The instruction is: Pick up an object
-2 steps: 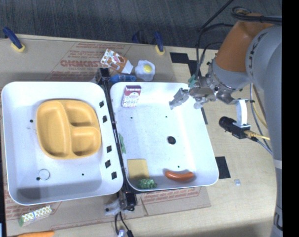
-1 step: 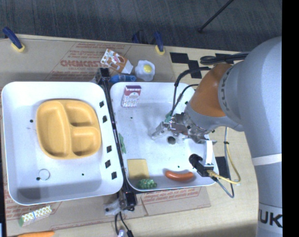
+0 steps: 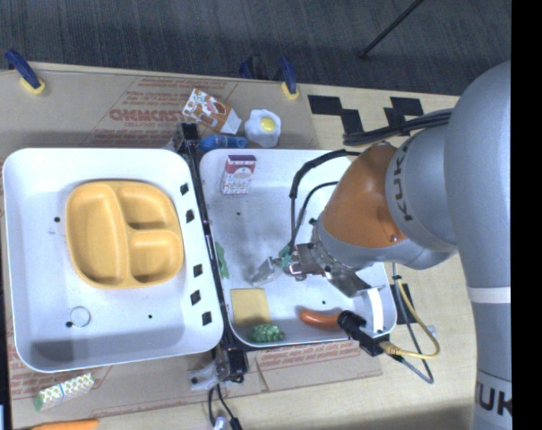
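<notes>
My gripper (image 3: 272, 268) is low inside the right bin (image 3: 279, 164), near its middle, below the orange wrist band (image 3: 360, 206). Just in front of the gripper lies a flat yellow square (image 3: 250, 305). A green broccoli-like piece (image 3: 268, 332) sits at the bin's front edge, and an orange carrot-shaped piece (image 3: 319, 317) lies to its right, under the arm. A red and white small carton (image 3: 238, 174) lies at the bin's far left corner, well away from the gripper. The arm's bulk hides the right half of the bin.
The left bin (image 3: 29, 267) holds a yellow divided plate (image 3: 124, 231). Behind the bins lie a snack carton (image 3: 203, 107), a blue object (image 3: 222, 141) and a yellow and white egg-like toy (image 3: 263, 126). A wrapper (image 3: 64, 390) lies at the bench's front left.
</notes>
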Controlling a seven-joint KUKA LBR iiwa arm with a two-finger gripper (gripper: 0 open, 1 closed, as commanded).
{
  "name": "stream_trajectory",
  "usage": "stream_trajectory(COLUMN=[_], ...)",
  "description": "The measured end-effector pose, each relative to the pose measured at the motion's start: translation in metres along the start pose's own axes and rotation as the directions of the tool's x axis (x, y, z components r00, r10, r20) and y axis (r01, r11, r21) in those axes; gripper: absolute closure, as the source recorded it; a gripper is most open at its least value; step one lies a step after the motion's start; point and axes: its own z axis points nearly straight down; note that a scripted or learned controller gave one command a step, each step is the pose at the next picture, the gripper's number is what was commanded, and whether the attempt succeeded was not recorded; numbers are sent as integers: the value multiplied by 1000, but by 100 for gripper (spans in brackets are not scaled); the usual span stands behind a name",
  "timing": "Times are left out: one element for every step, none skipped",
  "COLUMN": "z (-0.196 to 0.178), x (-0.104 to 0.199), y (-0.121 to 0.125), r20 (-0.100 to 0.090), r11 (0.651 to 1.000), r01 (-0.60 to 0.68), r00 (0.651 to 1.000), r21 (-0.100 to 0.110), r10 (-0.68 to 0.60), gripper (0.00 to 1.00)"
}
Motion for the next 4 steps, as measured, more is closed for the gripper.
stream_trajectory(z=[0, 0, -1, 0], x=[29, 35, -81, -60], y=[10, -20, -2, 13], r20=[0, 1, 4, 10], r11=[992, 995, 980, 967], r01=[122, 99, 198, 255], r00=[992, 995, 980, 967], r21=[1, -1, -3, 5], r10=[-122, -99, -198, -255], gripper=[0, 0, 0, 0])
